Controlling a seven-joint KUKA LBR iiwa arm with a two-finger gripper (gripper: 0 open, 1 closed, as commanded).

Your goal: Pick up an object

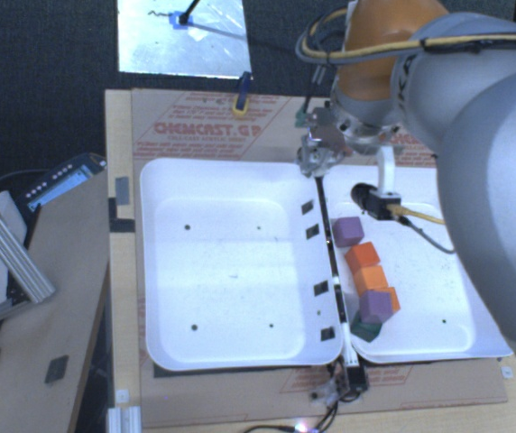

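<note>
So the arm (474, 106) is leaning in from the right with its orange band up top, and the gripper (317, 159) is hanging right over the far end of the seam where the two white bins meet. Honestly can't tell from here what the gripper is doing, that end is just a grey clump against the bin rim, and I see nothing in it.

All the blocks are in the right bin (438, 332), lined up close to the divider. Nearest the gripper is a purple cube (347, 232), then an orange block (363, 257) touching another orange block (373, 278) just below it. After that there's a second purple cube (375, 306) with a bit more orange poking out beside it, and a dark green block (364, 329) at the near end, tucked partly under that purple one.

The left bin (222, 269) is plain white with a few small dark dots. Behind the bins there's a yellow and blue thing (241, 97) lying on the cardboard sheet (204, 126) and a shiny foil-looking square (182, 23) further back.
</note>
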